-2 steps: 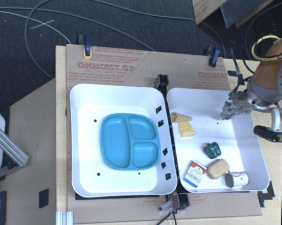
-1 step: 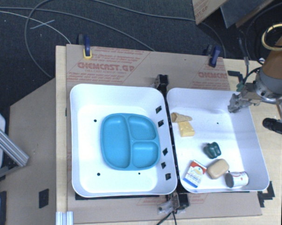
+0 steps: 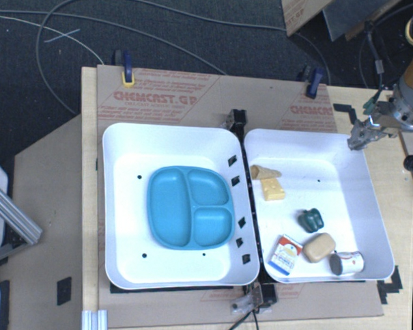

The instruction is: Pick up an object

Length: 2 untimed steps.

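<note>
The right bin (image 3: 369, 195) holds several small objects. A tan wedge (image 3: 264, 173) and a yellow block (image 3: 273, 190) lie near its left wall. A dark green object (image 3: 311, 218) sits in the middle. Along the front are a tan rounded lump (image 3: 319, 247), a red and white carton (image 3: 286, 254) and a small white can (image 3: 346, 263) lying on its side. My gripper (image 3: 360, 138) hangs over the bin's far right corner, well away from all of them and with nothing seen in it.
The left bin (image 3: 121, 157) carries a blue divided plate (image 3: 191, 207). A black hinge strip (image 3: 243, 197) joins the two bins. Blue clamps (image 3: 128, 70) hold the cardboard base at the back. Cables and boxes lie beyond the bench.
</note>
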Motion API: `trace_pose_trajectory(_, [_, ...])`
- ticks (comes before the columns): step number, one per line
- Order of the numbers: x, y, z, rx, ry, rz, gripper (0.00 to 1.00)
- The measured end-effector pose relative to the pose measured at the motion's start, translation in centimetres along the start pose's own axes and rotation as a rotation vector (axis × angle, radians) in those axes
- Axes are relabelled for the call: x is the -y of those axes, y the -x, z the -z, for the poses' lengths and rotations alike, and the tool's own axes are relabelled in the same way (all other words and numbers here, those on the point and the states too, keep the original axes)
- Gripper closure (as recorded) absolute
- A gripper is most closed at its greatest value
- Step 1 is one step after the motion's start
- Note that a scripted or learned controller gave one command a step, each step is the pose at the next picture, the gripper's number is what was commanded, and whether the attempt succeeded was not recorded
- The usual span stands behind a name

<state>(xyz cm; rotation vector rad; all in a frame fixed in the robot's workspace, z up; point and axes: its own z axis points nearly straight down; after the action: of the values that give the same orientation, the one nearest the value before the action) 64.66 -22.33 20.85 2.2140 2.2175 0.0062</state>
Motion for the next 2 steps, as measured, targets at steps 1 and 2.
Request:
trace_pose_trajectory(1, [-0.1, 0.0, 3.2, -0.001, -0.004, 0.000, 1.00])
trace_pose_trajectory(2, [0.4, -5.2, 2.2, -0.006, -0.011, 0.003, 1.00])
